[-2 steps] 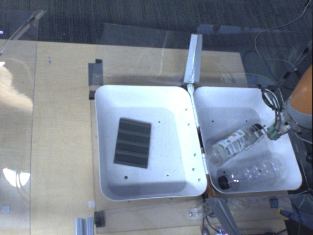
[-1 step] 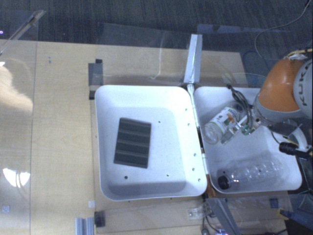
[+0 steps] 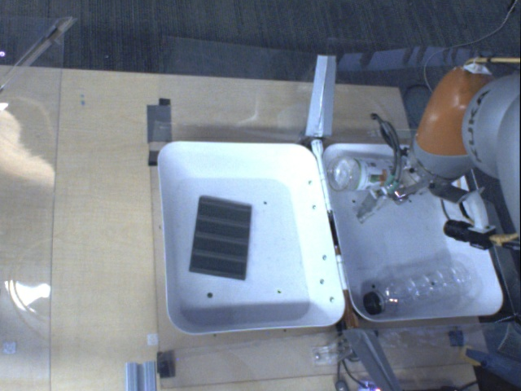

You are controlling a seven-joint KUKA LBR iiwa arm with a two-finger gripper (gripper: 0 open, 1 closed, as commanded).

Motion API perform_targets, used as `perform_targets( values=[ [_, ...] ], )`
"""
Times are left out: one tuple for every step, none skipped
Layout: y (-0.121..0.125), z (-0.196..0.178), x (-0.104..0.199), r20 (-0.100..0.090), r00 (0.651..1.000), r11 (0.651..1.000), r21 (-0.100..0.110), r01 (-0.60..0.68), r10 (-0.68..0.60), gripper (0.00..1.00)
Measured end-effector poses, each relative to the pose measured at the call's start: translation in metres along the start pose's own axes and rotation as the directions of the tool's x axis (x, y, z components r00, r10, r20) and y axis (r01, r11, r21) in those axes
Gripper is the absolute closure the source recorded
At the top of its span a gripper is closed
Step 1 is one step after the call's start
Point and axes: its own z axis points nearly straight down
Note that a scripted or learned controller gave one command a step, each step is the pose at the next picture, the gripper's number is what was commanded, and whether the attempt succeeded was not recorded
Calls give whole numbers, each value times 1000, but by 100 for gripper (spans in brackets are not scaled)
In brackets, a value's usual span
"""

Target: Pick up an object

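Approach step: gripper (image 3: 376, 200), spread unreadable from above, hangs at 11 o'clock in the right bin (image 3: 423, 235) beside a small clear cup (image 3: 345, 172); clear bottle (image 3: 415, 288) lies at 6 o'clock; next move likely descent onto the cup.

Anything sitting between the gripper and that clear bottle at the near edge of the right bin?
Nothing visible does. The gripper is at the far end of the right bin, and bare white floor lies between it and the clear bottle along the near wall.
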Motion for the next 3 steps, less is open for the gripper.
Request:
perform_targets(
  values=[
    [17,4,-7,-25,997,996,58,-74,75,0],
    [12,8,-30,-52,988,989,51,-141,144,0],
    [12,9,-30,-50,988,989,50,-142,144,0]
  ],
)
